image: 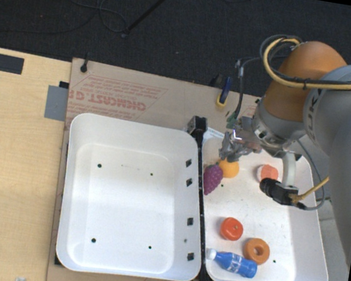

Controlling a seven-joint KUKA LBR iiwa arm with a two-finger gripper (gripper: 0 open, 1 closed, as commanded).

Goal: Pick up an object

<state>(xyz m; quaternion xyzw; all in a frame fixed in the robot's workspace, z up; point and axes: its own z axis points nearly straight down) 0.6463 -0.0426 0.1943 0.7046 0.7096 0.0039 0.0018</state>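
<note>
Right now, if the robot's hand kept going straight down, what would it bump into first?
Probably the small orange-yellow ball, which sits right under the hand in the right bin. The purple fruit lies just beside it. Depth is hard to judge from above.

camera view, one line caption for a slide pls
KUKA arm's gripper poised over an orange ball in the right bin, beside a purple toy.

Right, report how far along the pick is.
Done: the arm has the tool low in the right bin, above the yellow-orange object. In hand: nothing visibly gripped. Left: grasping and lifting; the purple object, red disc, brown ring and blue bottle lie untouched.
</note>
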